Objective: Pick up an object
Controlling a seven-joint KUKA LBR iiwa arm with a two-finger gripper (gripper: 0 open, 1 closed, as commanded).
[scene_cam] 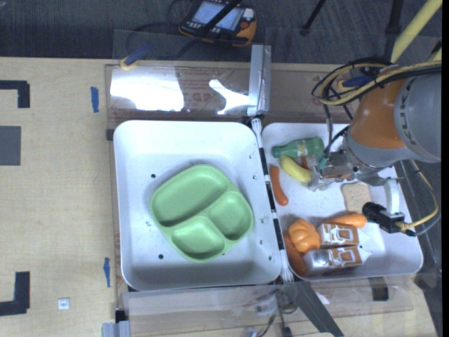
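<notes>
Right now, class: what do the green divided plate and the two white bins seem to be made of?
Green divided plate: likely moulded plastic, matte; uniform colour, soft rounded compartment edges, little glare.
Left white bin and right white bin: probably plastic too, smooth and slightly glossy; rounded corners and faint sheen, though painted metal cannot be excluded.

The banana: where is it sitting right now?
The banana lies in the upper part of the right bin, just below the green bottle and right of the red sausage, with the gripper close at its right end.
</notes>
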